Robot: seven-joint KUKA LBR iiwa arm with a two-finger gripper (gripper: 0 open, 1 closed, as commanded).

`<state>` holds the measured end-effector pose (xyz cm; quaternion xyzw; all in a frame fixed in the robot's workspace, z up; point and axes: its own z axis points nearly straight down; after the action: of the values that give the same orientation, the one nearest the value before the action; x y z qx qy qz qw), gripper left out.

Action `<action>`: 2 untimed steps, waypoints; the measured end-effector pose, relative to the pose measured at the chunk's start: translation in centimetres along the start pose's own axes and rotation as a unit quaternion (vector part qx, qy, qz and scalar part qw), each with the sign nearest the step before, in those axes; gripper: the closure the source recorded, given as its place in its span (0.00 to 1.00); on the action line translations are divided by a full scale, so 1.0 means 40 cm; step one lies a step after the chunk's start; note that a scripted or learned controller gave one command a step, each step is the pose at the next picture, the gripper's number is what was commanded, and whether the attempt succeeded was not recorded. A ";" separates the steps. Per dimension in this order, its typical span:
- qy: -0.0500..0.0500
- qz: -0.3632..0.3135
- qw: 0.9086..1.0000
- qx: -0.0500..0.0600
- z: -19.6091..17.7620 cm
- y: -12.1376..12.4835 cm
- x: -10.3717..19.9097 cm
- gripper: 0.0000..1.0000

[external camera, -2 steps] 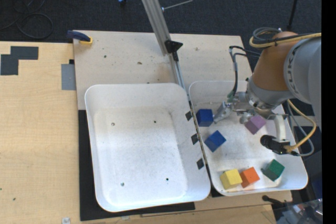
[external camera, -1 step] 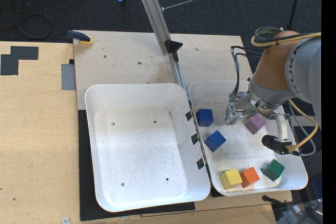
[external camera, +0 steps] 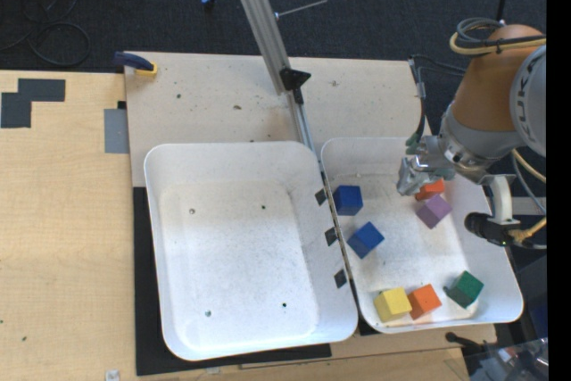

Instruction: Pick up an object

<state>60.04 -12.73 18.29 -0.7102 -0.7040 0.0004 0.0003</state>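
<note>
Closest to the camera in the right bin (external camera: 500, 310) sit a yellow cube (external camera: 392, 304), an orange cube (external camera: 425, 300) and a green cube (external camera: 465, 289) in a row. Further back are two blue cubes (external camera: 366, 238) (external camera: 347, 199), then a purple cube (external camera: 434, 211). My gripper (external camera: 412, 178) sits low just beside a small orange block (external camera: 431, 187) touching the purple one; can't tell how wide it is. The left bin (external camera: 178, 183) sits next door on the counter (external camera: 214, 103).

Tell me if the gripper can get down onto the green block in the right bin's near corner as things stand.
Probably yes. The green block sits apart from the orange block beside it, with nothing on top. The gripper is over the same right bin, further back. The bin's wall close by might crowd one finger.
</note>
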 end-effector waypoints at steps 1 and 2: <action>-0.001 -0.002 1.000 0.000 -0.141 0.012 -0.024 1.00; 0.000 -0.005 1.000 0.001 -0.195 0.014 -0.028 1.00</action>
<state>60.59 -13.88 26.10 -0.7067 -0.7075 0.0013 0.0013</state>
